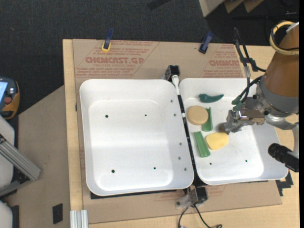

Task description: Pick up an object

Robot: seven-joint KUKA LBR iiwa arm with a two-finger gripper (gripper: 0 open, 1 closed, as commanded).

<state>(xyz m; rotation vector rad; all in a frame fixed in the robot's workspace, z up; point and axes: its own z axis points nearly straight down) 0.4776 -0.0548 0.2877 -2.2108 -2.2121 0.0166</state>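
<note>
In the right bin point(247, 170) lie a teal curved piece point(210, 98), a round tan disc point(197, 115), a green bar point(207, 119) beside it, a second green bar point(202, 144) and a yellow lump point(217, 141). My gripper point(228, 127) hangs over this bin just right of the tan disc and above the yellow lump, close to the lump's upper right edge. Nothing shows between its fingers, and the arm's grey wrist with the orange band point(284, 75) hides part of the bin's right side.
The left bin point(95, 103) sits beside it, divided by a black strip point(184, 127). Both bins rest on a cardboard sheet point(142, 56) held by clamps point(107, 42) at the back. A black part point(284, 155) juts in at the right edge.
</note>
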